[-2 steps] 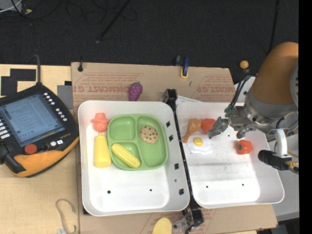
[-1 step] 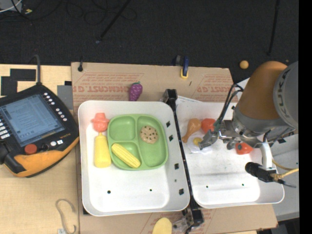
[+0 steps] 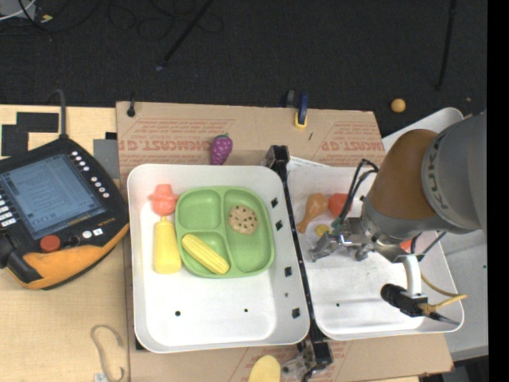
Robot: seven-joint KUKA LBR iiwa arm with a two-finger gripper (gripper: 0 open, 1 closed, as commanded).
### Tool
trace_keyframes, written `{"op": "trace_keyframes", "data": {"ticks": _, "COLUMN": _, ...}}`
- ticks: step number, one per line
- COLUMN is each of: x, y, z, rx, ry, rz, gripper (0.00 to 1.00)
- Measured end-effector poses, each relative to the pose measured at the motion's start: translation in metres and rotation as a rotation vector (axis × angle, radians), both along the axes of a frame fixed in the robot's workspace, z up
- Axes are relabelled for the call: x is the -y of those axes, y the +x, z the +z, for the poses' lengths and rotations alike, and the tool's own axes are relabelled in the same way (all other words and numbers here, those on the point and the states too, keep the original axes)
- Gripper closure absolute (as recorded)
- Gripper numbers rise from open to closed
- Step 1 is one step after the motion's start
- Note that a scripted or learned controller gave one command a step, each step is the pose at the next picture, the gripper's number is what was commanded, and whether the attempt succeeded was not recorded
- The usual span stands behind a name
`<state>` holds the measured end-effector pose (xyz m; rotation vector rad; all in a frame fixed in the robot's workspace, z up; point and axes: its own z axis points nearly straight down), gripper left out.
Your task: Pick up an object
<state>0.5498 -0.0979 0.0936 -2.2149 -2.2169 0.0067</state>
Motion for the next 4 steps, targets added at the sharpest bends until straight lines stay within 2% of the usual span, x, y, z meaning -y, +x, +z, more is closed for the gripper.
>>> {"op": "trace_keyframes", "data": {"ticks": 1, "x": 0.0, "y": -0.001, "z": -0.007, "rx": 0.004, "ry": 0.0, "rz": -0.005, "gripper": 0.0}}
{"op": "trace_keyframes", "data": {"ticks": 2, "x": 0.002, "y": -0.001, "z": 0.004, "rx": 0.004, "ry": 0.0, "rz": -0.013, "gripper": 1.0}}
{"op": "trace_keyframes", "data": {"ticks": 3, "x": 0.003, "y": -0.001, "z": 0.046, "rx": 0.009, "ry": -0.002, "rz": -0.008, "gripper": 1.0}}
{"op": "trace_keyframes", "data": {"ticks": 4, "x": 0.006, "y": 0.01, "z": 0.095, "rx": 0.011, "ry": -0.003, "rz": -0.002, "gripper": 1.0}}
